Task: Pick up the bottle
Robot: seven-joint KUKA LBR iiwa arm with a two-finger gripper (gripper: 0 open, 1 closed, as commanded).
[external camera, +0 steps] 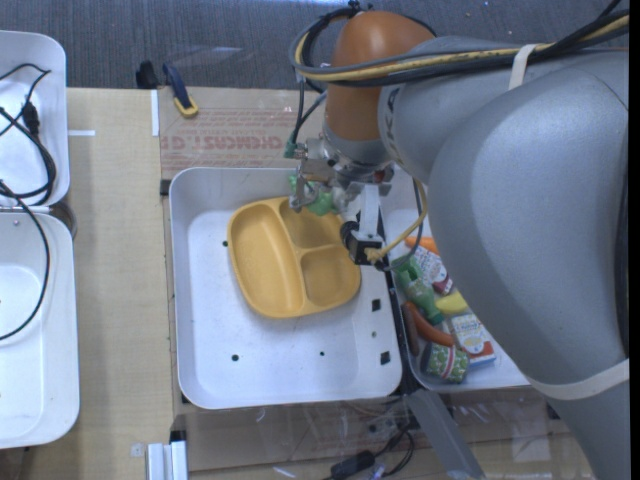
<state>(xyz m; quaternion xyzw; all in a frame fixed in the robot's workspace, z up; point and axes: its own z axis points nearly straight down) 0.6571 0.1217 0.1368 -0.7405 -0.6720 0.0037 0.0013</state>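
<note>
Robotics lab: KUKA arm (520,158), white bins (200,368), cables (25,138).

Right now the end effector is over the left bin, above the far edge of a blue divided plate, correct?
Not quite: the divided plate is yellow, not blue. The camera view shows the end effector over the left bin, above the plate's far edge, as you said.

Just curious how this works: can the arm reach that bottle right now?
Probably, though not directly. The gripper hangs over the yellow plate's far rim in one bin; what looks like the bottle lies in the neighbouring bin, crowded by packets beneath the arm.
</note>
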